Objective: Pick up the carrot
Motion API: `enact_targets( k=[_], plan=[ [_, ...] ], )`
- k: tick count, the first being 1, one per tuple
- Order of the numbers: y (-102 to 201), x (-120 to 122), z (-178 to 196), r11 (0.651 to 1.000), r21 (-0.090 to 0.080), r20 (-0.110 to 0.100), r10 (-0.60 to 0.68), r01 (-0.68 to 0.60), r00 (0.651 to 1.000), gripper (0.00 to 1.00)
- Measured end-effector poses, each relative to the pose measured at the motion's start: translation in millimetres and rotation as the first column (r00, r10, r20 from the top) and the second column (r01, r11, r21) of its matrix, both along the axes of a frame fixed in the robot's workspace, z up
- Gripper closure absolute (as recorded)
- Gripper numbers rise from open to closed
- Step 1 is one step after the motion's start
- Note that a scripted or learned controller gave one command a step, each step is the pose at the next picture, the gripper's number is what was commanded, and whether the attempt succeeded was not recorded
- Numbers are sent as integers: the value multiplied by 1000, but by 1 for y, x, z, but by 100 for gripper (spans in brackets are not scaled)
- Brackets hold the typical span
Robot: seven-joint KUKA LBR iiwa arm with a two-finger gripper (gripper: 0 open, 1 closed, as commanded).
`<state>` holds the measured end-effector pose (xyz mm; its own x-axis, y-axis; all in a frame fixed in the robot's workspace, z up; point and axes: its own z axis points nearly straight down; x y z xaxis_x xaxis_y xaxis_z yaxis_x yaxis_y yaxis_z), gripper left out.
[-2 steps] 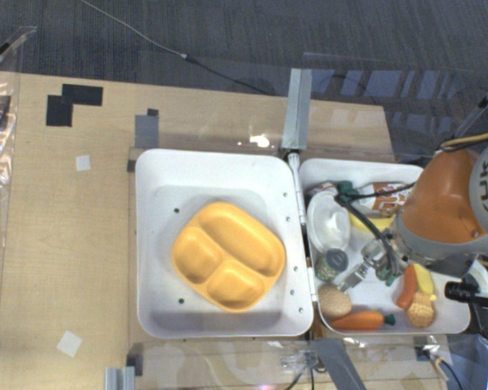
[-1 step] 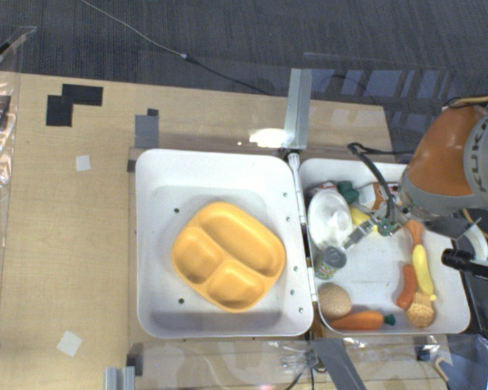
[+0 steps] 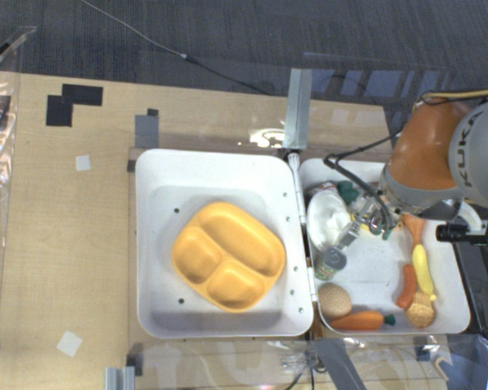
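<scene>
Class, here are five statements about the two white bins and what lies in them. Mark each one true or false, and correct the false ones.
1. The yellow divided plate lies in the left bin. True.
2. The carrot lies in the left bin. False: it lies along the near wall of the right bin.
3. The carrot is lifted clear of the bin. False: it rests on the bin floor, apart from the gripper.
4. The arm enters from the right. True.
5. A banana lies in the right bin. True.
</scene>
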<state>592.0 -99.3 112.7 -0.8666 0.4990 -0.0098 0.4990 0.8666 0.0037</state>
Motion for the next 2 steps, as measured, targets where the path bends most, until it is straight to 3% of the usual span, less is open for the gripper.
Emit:
enact_targets(
  k=[1, 2],
  plan=[
    [-46, 25, 142, 972, 2, 9, -236, 236, 972, 0],
    [-80, -10, -9, 940, 3, 11, -342, 342, 940, 0]
  ],
)
